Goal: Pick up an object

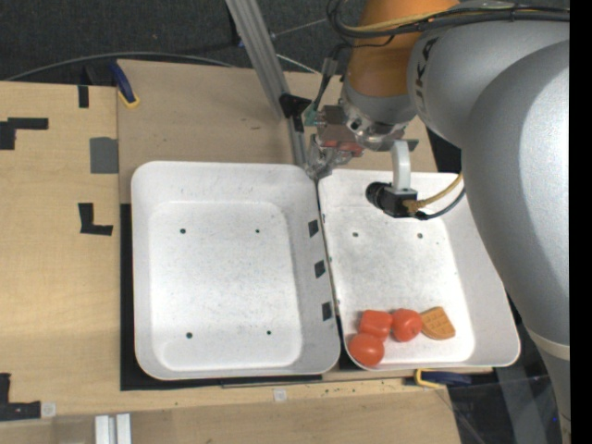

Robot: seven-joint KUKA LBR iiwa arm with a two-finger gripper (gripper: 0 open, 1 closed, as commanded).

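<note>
**Arm over the right bin, pieces at the near edge**

Grey arm casing [518, 155] fills the right side, nearest the lens, with the orange band [398, 26] above the wrist. Below the band hangs the tool [324, 160], at the far edge of the bins, right over the seam where they meet. Whether it is released or clenched cannot be told; nothing can be made out in its grasp. A black cable fitting [393, 199] hangs from the wrist just over the far part of the right bin [435, 257].

Well apart from the tool, at that bin's near edge, lie three red pieces [379, 331] bunched together and touching, with an orange-tan piece [437, 324] just beside them on the right.

Left bin [222, 266] sits edge to edge with the right one, its floor speckled with small dark dots. Both rest on the tan worktop [194, 109], which carries black tape marks [92, 218] on its left part. A metal bar [264, 54] slants up behind the bins.
</note>
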